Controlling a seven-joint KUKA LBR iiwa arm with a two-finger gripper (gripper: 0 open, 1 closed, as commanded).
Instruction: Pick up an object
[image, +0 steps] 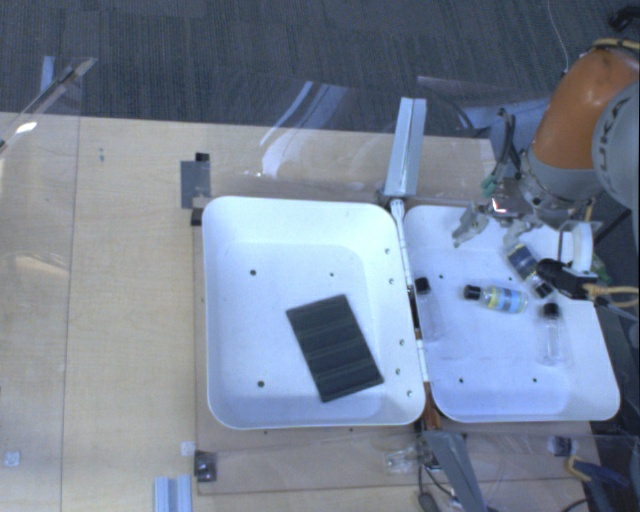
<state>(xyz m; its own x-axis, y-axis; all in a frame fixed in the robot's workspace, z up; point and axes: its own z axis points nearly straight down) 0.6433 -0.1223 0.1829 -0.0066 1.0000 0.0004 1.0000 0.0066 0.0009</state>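
Camera view: one view, looking down at a slant on the worktop (110, 330) with two white bins side by side.
Left bin (240, 240): it holds one dark ribbed pad (335, 347), lying flat and turned at an angle, near the front right part.
Right bin (590, 390): it holds a small clear bottle (497, 298) with a dark cap, lying on its side near the middle. A small black piece (422, 286) lies close to the left wall. There are a few more small things at the right side, too small to name.
Arm (580, 100): it reaches in from the right and ends over the back part of the right bin.
End effector (492, 230): it is above the bottle and apart from it. Its two grey fingers seem spread, with nothing between them.
Done so far: nothing is lifted. Every object I can see lies on a bin floor.
Left to do: I judge the whole pick is left: go down on one object, close on it, and raise it.
Likely target: probably the bottle, since it is the nearest object, but this is only my guess.
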